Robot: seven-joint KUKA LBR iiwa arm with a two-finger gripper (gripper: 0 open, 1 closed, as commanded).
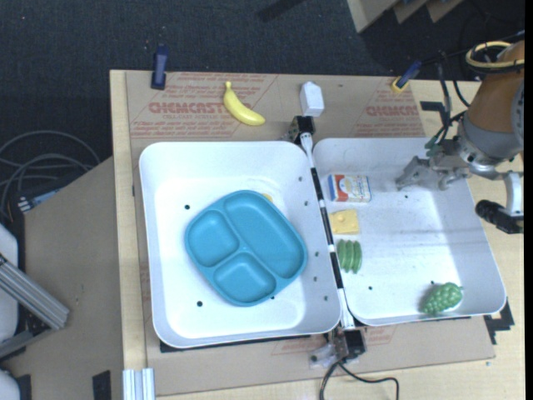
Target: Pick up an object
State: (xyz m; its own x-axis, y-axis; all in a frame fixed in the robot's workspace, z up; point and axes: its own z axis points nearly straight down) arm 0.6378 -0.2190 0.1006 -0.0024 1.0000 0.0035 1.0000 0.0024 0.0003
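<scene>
Pincer [430, 172] above right bin [416, 232], grip state unclear; green bumpy grape bunch [441, 297] near corner.

camera view: fixed overhead | slanted down | both white bins [158, 223] framed

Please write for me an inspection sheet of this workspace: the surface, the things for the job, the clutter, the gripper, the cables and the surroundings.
Surface: bench with brown printed board, bearing left bin and right bin side by side.
Job's things: blue divided tray in the left bin. In the right bin, along its left wall: small carton, yellow block, green pods; green grape bunch at the near right corner.
Clutter: yellow banana on the board behind the left bin, outside both bins.
Gripper: gripper over the far right part of the right bin, nothing seen between its fingers.
Cables: coiled cables on the floor at left; a cable at the bench front.
Surroundings: dark carpet.
</scene>
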